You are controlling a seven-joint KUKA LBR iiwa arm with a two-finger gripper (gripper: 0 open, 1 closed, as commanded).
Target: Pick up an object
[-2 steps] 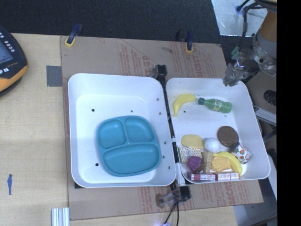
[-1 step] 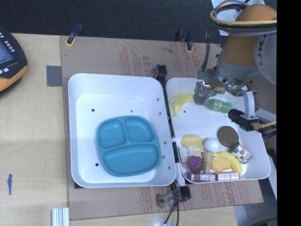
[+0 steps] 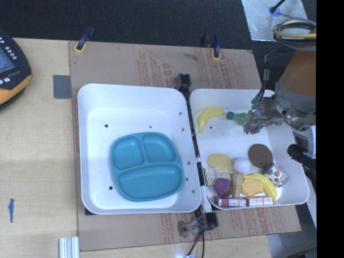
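A small green object point(image 3: 234, 115) lay at the far side of the right bin point(image 3: 301, 198), just right of a yellow banana point(image 3: 208, 115); its shape was too small to make out. The gripper point(image 3: 251, 123) hung just beside it, on its right, and whether the jaws were open or closed could not be told. Bare white floor lay near of the green object, toward the bin's middle. Nearer sat a brown round cookie point(image 3: 260, 155), a white ball point(image 3: 242, 166) and a crowd of toy foods along the near wall. The left bin point(image 3: 91, 144) held a blue divided plate point(image 3: 147, 165), with open floor around it.
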